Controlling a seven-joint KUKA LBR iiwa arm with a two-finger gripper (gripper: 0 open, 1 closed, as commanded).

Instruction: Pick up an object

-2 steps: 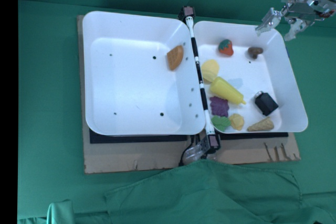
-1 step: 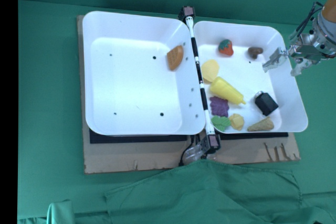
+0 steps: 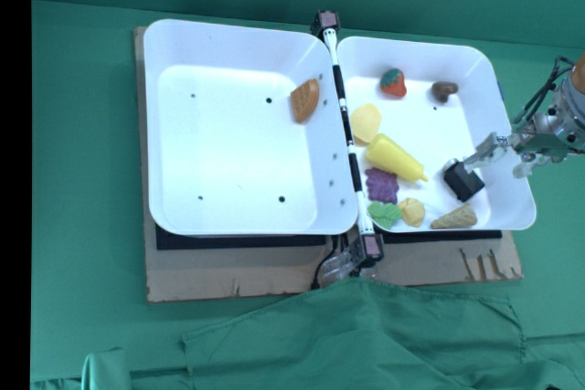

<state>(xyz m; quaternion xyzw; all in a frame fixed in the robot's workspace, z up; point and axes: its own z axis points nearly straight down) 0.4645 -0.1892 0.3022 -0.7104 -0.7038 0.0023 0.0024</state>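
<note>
The right bin (image 3: 475,59) holds several toy foods: a red strawberry (image 3: 393,82), a brown piece (image 3: 444,90), a pale yellow round piece (image 3: 366,122), a yellow cone-shaped piece (image 3: 396,158), purple grapes (image 3: 381,185), a green leaf (image 3: 385,215), a small yellow piece (image 3: 412,212) and a tan wedge (image 3: 455,217). An orange slice (image 3: 305,100) leans on the right wall of the left bin (image 3: 174,41). My gripper (image 3: 536,151) hangs over the right bin's right rim, apart from all the toys.
A black-and-white divider bar (image 3: 344,128) runs between the two bins. Both bins rest on brown cardboard (image 3: 183,283) over green cloth. Loose green fabric (image 3: 366,342) bunches up along the front edge.
</note>
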